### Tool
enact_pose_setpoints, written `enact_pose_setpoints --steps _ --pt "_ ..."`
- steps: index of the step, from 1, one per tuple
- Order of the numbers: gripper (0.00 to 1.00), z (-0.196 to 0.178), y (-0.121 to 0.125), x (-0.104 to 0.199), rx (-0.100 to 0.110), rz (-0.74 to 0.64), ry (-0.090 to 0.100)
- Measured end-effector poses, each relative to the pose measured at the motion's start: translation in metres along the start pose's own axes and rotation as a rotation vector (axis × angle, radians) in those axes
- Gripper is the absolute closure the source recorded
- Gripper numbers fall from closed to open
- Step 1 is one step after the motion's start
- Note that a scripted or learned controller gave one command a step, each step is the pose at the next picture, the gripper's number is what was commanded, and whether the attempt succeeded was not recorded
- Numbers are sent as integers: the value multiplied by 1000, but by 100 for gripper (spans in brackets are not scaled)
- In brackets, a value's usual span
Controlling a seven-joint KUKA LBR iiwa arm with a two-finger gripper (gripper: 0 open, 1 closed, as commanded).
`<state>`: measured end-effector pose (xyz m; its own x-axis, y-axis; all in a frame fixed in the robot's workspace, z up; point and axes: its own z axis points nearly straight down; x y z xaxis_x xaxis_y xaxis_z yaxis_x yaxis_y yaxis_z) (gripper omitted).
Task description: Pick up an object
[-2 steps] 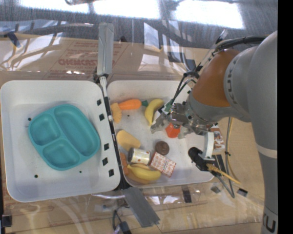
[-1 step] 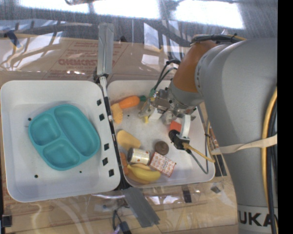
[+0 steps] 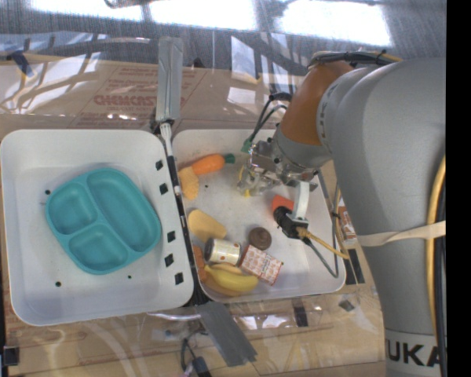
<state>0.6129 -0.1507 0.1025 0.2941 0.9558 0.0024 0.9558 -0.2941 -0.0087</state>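
Metal hand low in right bin; grip state unclear. Nearby: tapered orange carrot. Curved yellow banana, shiny can, printed carton clustered at front edge. Left bin: smooth teal divided plate.

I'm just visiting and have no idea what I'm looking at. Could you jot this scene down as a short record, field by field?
left bin: white bin holding a teal divided plate
right bin: white bin with toy food
items in right bin: carrot, banana, small can, brown disc, patterned packet
arm: grey with orange band, reaching in from the right
gripper: low over the right bin's far end, near the carrot
object held: none visible
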Motion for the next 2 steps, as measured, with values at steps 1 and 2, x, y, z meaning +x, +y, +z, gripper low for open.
enact_pose_setpoints --steps 1,2 --pt "100 -12 21 57 17 -344 -7" --pt "0 -16 26 62 -4 -351 -4"
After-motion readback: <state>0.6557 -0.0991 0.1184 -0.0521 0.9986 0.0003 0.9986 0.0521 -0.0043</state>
